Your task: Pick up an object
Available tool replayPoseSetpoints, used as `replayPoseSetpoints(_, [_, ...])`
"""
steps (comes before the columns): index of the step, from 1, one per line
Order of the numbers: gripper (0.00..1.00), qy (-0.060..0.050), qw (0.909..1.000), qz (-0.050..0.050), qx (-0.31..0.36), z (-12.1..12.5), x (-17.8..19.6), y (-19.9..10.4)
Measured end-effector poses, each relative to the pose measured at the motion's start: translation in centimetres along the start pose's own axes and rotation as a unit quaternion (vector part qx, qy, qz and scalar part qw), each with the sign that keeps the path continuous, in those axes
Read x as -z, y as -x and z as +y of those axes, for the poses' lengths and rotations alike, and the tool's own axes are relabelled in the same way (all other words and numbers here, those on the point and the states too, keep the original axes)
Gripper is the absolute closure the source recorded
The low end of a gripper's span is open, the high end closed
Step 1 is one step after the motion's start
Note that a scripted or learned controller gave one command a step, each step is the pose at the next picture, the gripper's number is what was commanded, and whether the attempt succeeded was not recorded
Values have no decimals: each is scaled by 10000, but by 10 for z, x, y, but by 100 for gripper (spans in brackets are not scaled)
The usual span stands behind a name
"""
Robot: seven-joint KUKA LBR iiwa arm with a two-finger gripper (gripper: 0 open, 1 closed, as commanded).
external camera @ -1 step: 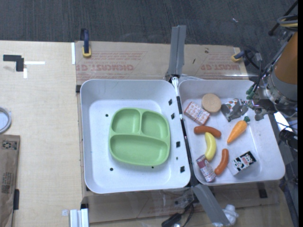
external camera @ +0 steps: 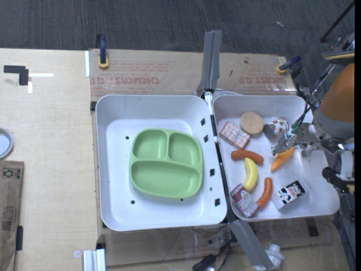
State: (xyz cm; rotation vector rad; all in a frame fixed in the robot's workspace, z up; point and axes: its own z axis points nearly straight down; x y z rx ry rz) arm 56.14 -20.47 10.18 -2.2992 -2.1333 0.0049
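End effector [external camera: 284, 144] low in right bin [external camera: 316, 210], over carrot [external camera: 282, 158]; opening width — cannot tell. Risk: toys crowded; sausage [external camera: 247, 156] and banana [external camera: 250, 174] near, so a glancing close could shove carrot aside.

A pale wooden desk [external camera: 45, 129] lies under even light; behind it runs dark grey carpet [external camera: 169, 10], with brown cardboard [external camera: 146, 75] along the desk's far edge.

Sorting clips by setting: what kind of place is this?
Probably a robotics lab bench, not a kitchen: two white bins on clamped cardboard, toy food such as a banana, and a robot arm reaching in.
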Motion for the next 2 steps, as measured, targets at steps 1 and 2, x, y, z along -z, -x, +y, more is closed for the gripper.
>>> replayPoseSetpoints(1, [100,-17,10000,3,-17,0,6,1])
replayPoseSetpoints(2, [100,2,10000,-9,-61,-28,114,-44])
